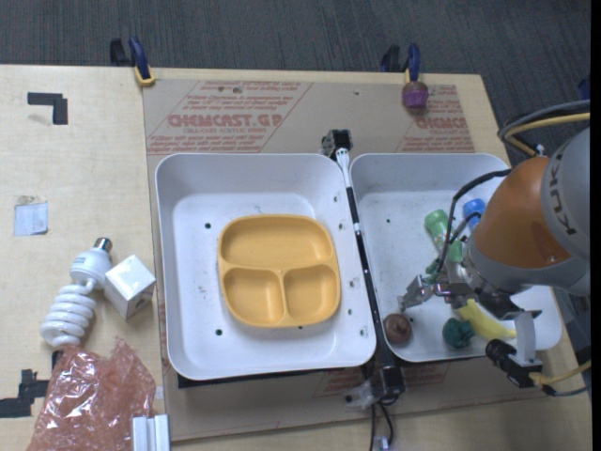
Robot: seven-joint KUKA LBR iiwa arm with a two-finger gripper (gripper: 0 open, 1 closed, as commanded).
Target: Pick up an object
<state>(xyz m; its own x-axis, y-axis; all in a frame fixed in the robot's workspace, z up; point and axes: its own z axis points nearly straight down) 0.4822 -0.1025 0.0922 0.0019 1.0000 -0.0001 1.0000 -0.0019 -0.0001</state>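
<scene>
**Arm hovering low over right bin, nothing gripped yet**

The arm point(531, 224) is reaching in from the right and sitting over the right bin point(394, 181), orange band toward the camera. The gripper point(420, 292) is pointing left and down toward the bin floor, with the metal fingers point(410, 299) looking slightly parted. Nothing is showing between them, so it is carrying no load. The exact gap is hard to read at this size.

Candidates are sitting in the right bin:
- brown round object point(397, 327), near the front left corner, just below and left of the fingertips, apart from them
- dark green lump point(459, 333), at the front edge, just beside the yellow object point(485, 321)
- light green item point(437, 224) and blue item point(472, 209), further back, partly hidden by the arm

The left bin point(188, 252) is holding 1 yellow divided tray point(279, 271), well apart from the gripper.

Judgement: this is the approach or descent step, pre-grasp. The closest target is likely the brown round object. The next move is calling for a small shift toward the front left corner, fingers opening enough to straddle it, then a drop to the floor and a close. Risks: it is round and may roll, and the bin wall is crowding the left finger.
</scene>
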